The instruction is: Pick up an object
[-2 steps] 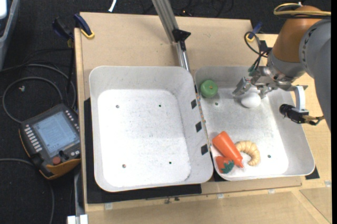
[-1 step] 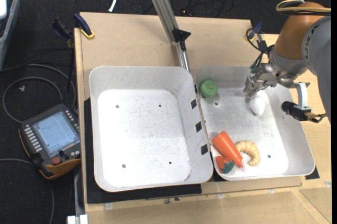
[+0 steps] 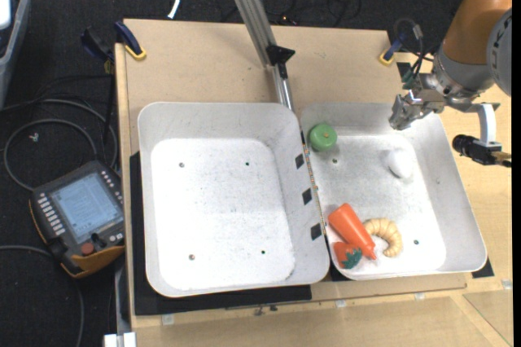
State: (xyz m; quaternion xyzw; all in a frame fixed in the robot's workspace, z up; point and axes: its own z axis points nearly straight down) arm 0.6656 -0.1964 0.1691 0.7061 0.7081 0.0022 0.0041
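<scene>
- Fingers on your gripper [image 3: 401, 119]: you can't tell their state; it hangs over the right bin's [image 3: 456, 174] far edge.
- Your carrot [image 3: 352, 226] lies diagonally, green top toward the near-left corner.
- Beside it sits a croissant [image 3: 386, 234]; a green round piece [image 3: 323, 137] and white lump [image 3: 400, 164] lie farther back.

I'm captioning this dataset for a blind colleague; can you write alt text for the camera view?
A grey and orange robot arm's gripper hovers over the back of the right bin, which holds a green round object, a white object, a toy carrot and a pale curled croissant-like toy. The left bin sits beside it on a wooden bench.
</scene>
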